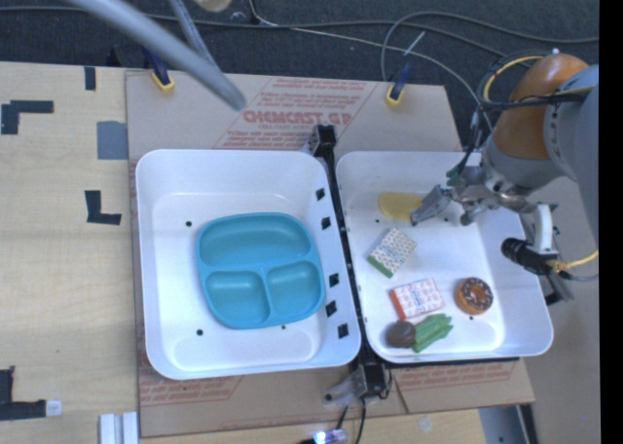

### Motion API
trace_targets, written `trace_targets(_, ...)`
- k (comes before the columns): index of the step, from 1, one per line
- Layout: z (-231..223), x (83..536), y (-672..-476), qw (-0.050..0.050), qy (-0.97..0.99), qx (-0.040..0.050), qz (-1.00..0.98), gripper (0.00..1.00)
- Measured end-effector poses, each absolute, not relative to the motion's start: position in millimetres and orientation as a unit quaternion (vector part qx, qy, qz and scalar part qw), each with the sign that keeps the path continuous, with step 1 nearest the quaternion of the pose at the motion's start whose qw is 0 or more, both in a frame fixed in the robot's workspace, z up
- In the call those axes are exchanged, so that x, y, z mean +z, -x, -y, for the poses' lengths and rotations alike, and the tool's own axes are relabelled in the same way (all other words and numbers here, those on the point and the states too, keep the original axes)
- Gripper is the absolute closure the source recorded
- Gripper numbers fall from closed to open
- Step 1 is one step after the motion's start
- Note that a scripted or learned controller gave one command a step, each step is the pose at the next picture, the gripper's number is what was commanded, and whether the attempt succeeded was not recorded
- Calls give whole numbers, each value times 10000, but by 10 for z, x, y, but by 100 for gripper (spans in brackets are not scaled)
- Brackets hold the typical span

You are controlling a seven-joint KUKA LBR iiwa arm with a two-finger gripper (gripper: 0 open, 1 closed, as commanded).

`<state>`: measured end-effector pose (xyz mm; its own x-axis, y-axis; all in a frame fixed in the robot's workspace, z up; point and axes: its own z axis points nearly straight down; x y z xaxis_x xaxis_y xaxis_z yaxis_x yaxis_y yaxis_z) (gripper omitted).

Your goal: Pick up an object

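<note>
The yellow piece [398, 205] lies flat in the upper middle of the right bin [526, 340], its long axis running left-right across the frame. It seems the likeliest target, since the gripper [433, 206] hangs just beside its right end, fingers spread and grasping nothing — one dark finger [428, 208] reaches toward it. Below it, loosely scattered as pick stock: a patterned packet [391, 251], a red box [417, 297], a doughnut [474, 294] and a green item [432, 330]. The left bin [161, 267] bears a blue tray [259, 270] — apparently not in play.
</note>
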<state>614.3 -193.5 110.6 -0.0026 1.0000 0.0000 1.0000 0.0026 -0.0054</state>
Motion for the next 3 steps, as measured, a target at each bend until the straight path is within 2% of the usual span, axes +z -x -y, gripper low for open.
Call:
trace_targets(1,1932,1237,-6156,1,7054,9,7088,100)
trace_targets(3,1899,2501,-6131,-27,7066,-13,7076,100)
